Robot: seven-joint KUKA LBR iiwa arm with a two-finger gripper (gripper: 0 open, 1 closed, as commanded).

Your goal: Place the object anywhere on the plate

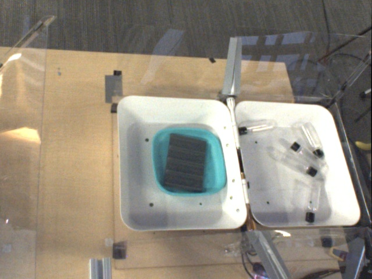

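A dark grey ribbed block (pixel 186 162) lies flat on a teal square plate (pixel 217 168) in the middle of the left white bin (pixel 132 156). The block sits inside the plate's rim, slightly tilted, with teal showing all around it.
The right white bin (pixel 343 173) holds several clear plastic tubes with black caps (pixel 311 137), scattered across its floor. A metal divider post (pixel 232 68) rises behind the seam between the bins. The wooden bench (pixel 64 156) stretches to the left.
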